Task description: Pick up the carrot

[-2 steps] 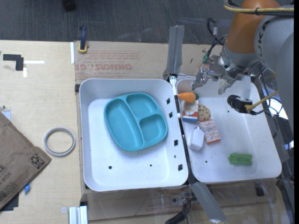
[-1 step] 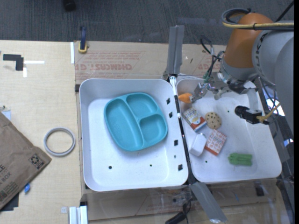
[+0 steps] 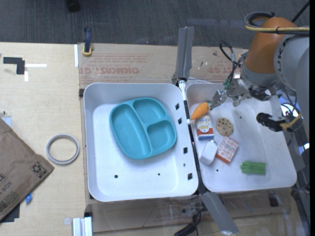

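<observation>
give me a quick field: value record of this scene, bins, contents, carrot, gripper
left bin: holds a blue divided plate
right bin: carrot, small carton, cookie, white block, red-and-white packet, green item
carrot: lying by the right bin's left wall, near the divider, not held
gripper: above the right bin, just right of the carrot
outside bins: tape ring

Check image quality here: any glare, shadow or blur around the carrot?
Camera view: lighting even, no strong glare on the white bins; the carrot is sharp enough, soft shadow beside it; the gripper is dark and slightly blurred, detail hard to read.
</observation>
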`<control>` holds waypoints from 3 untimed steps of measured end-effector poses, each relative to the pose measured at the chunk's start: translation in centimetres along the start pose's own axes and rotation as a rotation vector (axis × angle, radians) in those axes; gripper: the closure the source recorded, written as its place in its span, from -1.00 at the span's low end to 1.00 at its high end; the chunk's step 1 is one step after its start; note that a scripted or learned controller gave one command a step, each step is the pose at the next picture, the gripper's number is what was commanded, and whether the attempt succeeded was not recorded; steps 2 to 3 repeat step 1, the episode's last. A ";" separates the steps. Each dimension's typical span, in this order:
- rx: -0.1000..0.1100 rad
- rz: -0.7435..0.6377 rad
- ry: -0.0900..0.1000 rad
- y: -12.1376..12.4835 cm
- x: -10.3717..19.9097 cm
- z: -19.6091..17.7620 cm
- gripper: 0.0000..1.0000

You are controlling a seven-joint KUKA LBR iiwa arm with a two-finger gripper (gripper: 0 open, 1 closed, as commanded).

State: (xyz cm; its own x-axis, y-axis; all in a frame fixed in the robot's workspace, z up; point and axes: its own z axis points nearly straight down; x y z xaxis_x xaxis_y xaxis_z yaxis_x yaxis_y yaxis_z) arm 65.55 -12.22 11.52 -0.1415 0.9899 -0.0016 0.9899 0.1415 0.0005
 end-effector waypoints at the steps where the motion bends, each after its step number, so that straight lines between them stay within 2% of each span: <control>1: -0.001 0.033 0.001 -4.4 -3.4 2.3 -1.00; 3: -0.001 0.033 0.001 -4.4 -3.4 2.3 -1.00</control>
